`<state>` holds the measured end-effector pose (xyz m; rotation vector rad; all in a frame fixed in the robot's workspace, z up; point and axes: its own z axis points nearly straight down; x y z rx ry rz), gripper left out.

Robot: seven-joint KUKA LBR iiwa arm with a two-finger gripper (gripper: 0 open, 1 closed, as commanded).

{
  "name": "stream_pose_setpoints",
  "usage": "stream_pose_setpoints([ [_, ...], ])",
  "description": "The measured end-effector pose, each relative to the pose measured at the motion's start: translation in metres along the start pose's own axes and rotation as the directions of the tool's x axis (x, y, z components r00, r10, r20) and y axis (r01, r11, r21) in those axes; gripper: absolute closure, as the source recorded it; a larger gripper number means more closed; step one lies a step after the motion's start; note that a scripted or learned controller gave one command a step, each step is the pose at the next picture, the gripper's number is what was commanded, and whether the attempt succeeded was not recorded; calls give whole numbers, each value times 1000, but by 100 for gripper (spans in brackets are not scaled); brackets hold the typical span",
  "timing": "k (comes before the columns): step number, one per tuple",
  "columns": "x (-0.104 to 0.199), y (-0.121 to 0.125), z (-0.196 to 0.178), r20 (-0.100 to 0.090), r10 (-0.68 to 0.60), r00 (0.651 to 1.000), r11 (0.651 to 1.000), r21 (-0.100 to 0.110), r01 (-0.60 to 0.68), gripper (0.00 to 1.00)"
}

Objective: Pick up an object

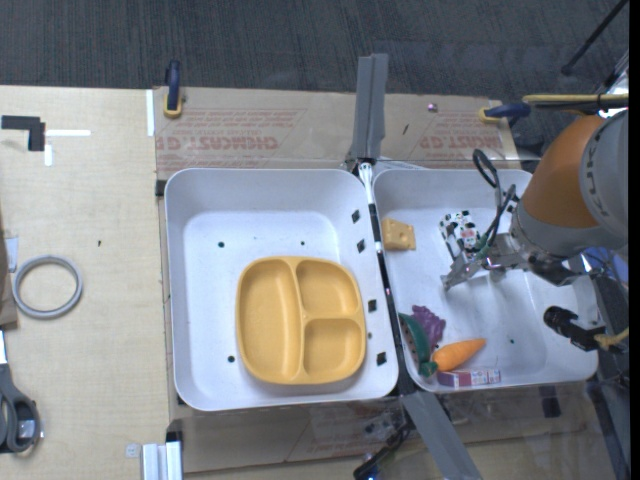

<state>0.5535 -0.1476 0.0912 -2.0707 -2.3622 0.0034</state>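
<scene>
The yellow three-compartment plastic plate (300, 320) looks smooth and softly glossy; the shallow white plastic bins (200, 268) are matt, on a pale wood-grain bench (80, 388).

A cheese wedge (399, 235) lies flat left of the gripper (462, 271). Purple grapes (428, 320), an orange carrot (458, 353) on its side and a flat pink box (469, 377) are seen below it.
</scene>
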Motion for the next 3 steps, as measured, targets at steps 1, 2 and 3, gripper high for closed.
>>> stream_pose_setpoints([
  [1,10,65,-1,1,-149,989,989,-2,149,0],
  [2,10,66,-10,4,-153,988,988,-1,153,100],
  [3,67,93,-100,1,36,999,999,0,-36,100],
])
